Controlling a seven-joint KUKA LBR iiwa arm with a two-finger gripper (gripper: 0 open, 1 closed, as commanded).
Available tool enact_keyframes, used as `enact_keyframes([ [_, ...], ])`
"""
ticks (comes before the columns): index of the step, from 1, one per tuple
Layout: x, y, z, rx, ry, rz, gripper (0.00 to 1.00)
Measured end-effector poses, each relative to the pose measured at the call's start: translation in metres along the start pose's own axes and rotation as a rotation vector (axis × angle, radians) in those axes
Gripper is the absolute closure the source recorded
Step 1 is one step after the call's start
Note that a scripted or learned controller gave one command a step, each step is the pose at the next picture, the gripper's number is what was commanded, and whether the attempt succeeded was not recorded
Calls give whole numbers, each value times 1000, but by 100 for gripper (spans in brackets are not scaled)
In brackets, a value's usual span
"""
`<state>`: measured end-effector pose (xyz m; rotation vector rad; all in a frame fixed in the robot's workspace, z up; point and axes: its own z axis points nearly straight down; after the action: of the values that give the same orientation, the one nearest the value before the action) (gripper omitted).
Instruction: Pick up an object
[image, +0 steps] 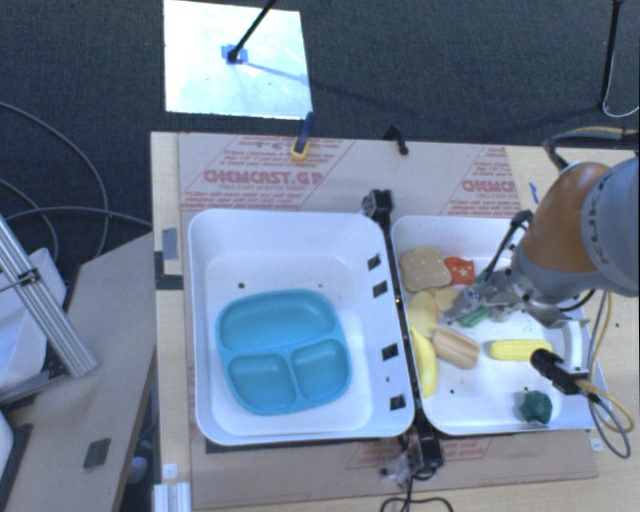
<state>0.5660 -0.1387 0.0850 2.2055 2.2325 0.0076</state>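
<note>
On cardboard-covered bench (250, 165), two white bins (290, 240), dark carpet (450, 60) around

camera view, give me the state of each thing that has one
blue tray: flat in left bin, upright
gripper: down in right bin among the food
corn cob: lying on its side
bread slice: lying flat
banana: lying along the bin's left wall

Dark grey carpet (450, 60) covers the floor beyond the bench, with black cables (60, 200) curving across it at left. A pale square sheet (235, 60) lies on the far floor. Printed cardboard (260, 175) lines the bench top. An aluminium frame (40, 310) and a tan table corner (105, 330) stand at left.
</note>
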Motion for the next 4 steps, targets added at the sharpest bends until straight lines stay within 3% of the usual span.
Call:
enact_keyframes([
  [1,-29,39,-2,1,-3,7,0],
  [2,-28,39,-13,-1,-3,4,100],
  [3,-17,-29,2,11,1,13,100],
  [4,-31,-82,0,7,-1,15,100],
])
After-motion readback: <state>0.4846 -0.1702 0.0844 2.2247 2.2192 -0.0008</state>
